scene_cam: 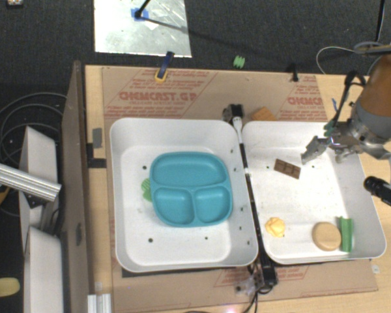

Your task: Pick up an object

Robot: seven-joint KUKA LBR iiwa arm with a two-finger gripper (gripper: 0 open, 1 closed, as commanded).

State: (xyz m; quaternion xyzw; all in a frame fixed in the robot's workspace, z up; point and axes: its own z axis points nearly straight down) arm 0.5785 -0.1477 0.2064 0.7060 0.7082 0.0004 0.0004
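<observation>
- The brown chocolate-like bar (pixel 287 169) lies flat on the floor of the right bin (pixel 371 194), in its upper middle part, a short way in from the divider between the two bins. I read it as the likeliest pick because it is the object nearest my arm.
- Its long axis runs roughly left to right across the bin, tilted slightly down toward the right end.
- My gripper (pixel 315 150) hangs just up and to the right of the bar, near it but apart; nothing sits between the jaws. One grey fingertip points down and left toward the bar. I cannot tell whether the jaws are spread or pressed together.
- As I judge it, the coming move turns on this: the bar lies down and to the left of the jaws, so I would need a short shift that way and a closing line across the bar's short side.
- Farther off, along the bin's near edge, sit a yellow lump (pixel 275 226), a tan round piece (pixel 326 235) and a green strip (pixel 346 233) touching that round piece's right side, all well apart from the jaws.
- In the left bin (pixel 127 175) a blue divided tray (pixel 190 188) lies with something green (pixel 145 188) at its left edge.
</observation>
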